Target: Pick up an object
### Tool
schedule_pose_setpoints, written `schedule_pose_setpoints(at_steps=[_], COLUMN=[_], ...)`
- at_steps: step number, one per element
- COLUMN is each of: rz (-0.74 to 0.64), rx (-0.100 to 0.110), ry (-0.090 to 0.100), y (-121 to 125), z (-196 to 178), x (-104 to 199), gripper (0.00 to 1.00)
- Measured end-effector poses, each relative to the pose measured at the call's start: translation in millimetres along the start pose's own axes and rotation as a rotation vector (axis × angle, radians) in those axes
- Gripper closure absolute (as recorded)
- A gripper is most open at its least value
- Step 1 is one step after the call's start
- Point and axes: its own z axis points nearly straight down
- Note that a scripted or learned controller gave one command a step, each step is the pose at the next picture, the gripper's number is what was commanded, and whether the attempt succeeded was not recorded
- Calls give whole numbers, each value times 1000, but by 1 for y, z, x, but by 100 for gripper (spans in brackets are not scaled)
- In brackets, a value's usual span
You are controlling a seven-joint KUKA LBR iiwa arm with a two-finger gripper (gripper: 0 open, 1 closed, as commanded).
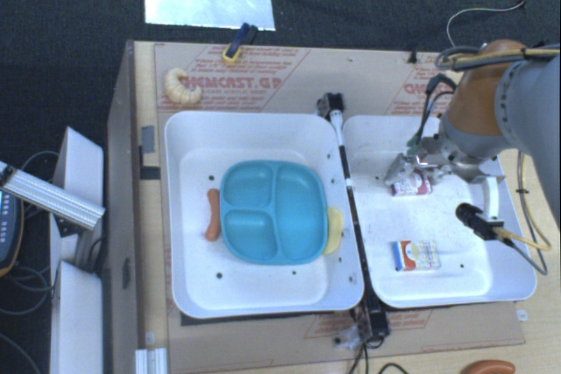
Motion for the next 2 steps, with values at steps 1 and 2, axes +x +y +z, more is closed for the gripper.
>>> schedule_pose_setpoints(at_steps=[1,2], rz=[-2,-3], rx=[-3,-4], ry=[0,2], y=[1,-22], z=[-12,-102], x=[0,93], gripper=[100,100])
